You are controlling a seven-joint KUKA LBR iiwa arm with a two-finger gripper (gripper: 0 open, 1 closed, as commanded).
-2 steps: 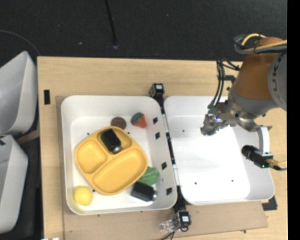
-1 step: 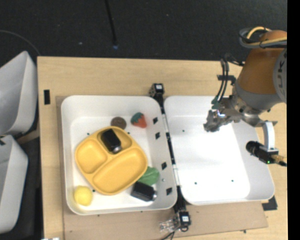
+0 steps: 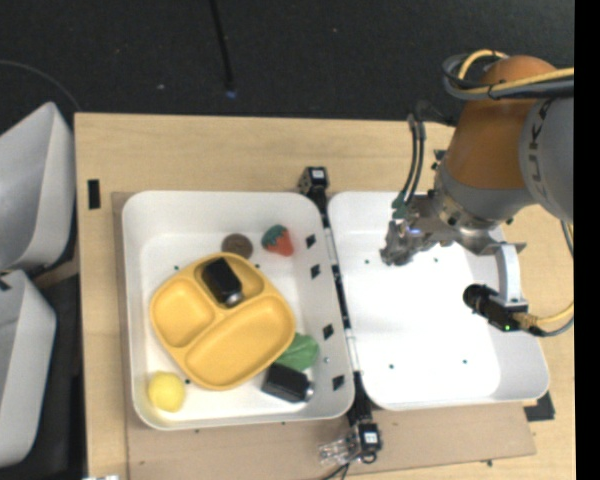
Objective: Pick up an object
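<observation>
Camera view has the end effector hovering over the right bin — too blurry to say how it's set, I honestly can't tell. All the pickable stuff sits in the left bin: yellow tray, yellow ball, strawberry. I'd swing left and drop straight onto something isolated — probably the ball.

wooden bench, two white bins
</observation>
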